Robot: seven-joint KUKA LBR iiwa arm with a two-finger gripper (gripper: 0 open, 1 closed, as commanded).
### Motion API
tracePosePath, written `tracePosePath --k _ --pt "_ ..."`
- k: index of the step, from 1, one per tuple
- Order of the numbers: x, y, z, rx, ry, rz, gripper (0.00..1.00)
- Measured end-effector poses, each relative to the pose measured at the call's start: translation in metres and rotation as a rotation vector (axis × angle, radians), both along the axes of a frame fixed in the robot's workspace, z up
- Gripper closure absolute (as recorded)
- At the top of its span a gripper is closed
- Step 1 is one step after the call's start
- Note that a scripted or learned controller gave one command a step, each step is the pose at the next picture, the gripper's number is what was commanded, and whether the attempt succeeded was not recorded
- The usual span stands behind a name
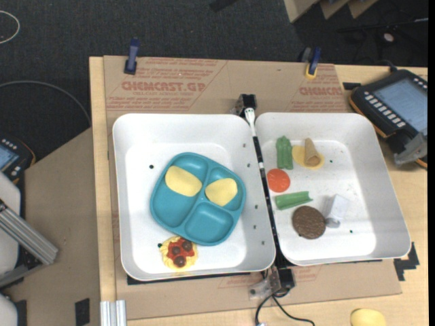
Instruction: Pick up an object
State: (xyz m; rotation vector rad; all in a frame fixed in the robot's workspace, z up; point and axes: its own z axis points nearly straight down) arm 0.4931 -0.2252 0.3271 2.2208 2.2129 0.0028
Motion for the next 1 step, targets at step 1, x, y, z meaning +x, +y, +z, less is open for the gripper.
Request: tracePosePath --k 1 --pt "-0.0133 0.0938 0.1673 0.000 -0.012 0.012 0.00"
